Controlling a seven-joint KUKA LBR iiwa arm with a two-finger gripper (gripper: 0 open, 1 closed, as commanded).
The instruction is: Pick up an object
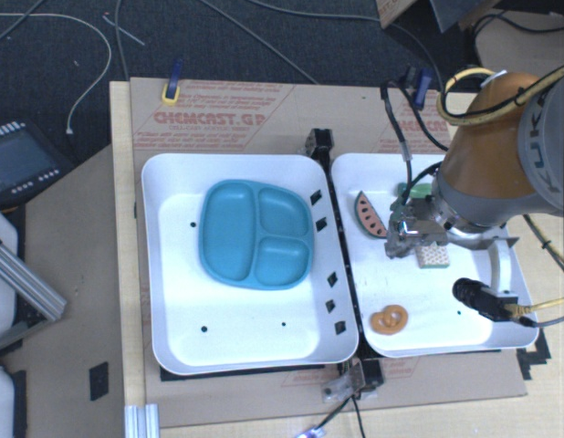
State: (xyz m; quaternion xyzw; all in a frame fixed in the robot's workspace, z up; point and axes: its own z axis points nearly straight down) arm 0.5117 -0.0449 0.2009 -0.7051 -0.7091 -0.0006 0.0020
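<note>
Approach step, we judge. End effector state: we cannot tell. Slice just beside it; next centre over, clamp.

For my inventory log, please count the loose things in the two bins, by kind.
Blue divided plate: 1
Watermelon slice: 1
Pretzel: 1
Pale speckled block: 1
Total: 4
A green bit beside the gripper is too hidden to count.
</note>
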